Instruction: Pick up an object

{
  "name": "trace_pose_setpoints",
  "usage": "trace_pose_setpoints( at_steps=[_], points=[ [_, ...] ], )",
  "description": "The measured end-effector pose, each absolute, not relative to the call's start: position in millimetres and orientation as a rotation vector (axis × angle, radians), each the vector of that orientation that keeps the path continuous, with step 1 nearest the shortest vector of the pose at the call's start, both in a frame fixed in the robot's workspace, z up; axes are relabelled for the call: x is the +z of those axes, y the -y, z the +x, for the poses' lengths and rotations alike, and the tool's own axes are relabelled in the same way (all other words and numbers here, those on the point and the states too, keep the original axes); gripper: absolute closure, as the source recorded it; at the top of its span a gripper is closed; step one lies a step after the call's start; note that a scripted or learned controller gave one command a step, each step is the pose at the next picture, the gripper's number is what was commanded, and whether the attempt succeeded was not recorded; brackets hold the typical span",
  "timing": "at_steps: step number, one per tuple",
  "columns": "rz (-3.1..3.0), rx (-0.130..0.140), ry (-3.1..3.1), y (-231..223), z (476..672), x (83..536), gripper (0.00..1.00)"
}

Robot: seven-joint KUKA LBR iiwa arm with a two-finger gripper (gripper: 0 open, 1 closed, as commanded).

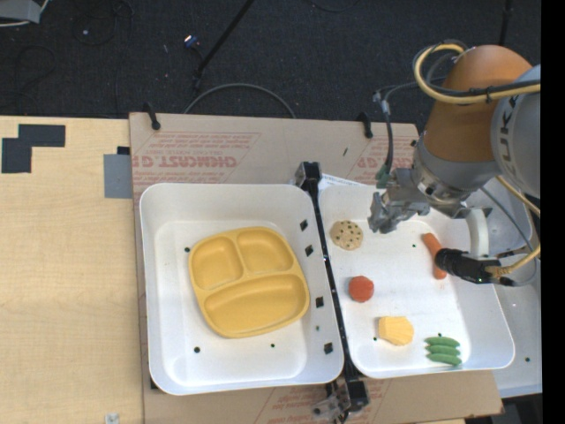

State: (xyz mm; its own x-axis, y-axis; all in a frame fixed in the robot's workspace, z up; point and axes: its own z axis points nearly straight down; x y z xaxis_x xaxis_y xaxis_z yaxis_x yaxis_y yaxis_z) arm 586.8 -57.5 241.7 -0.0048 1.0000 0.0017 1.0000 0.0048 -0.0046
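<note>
Grey two-finger gripper [385, 221] hovers over right white bin [481, 360], near round speckled cookie [346, 234]; finger state unclear.

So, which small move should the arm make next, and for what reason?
Probably a short move to the camera view's left and down, toward the cookie. The gripper hangs over the right bin just beside the cookie, with nothing seen in it; the red tomato and yellow cheese lie farther off.
</note>
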Motion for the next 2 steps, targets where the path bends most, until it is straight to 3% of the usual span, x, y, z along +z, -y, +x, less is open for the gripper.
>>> trace_pose_setpoints(
  at_steps=[2],
  points=[
    [-2.213,0.003,2.224,-48,590.8,235,1.0]
  ],
)
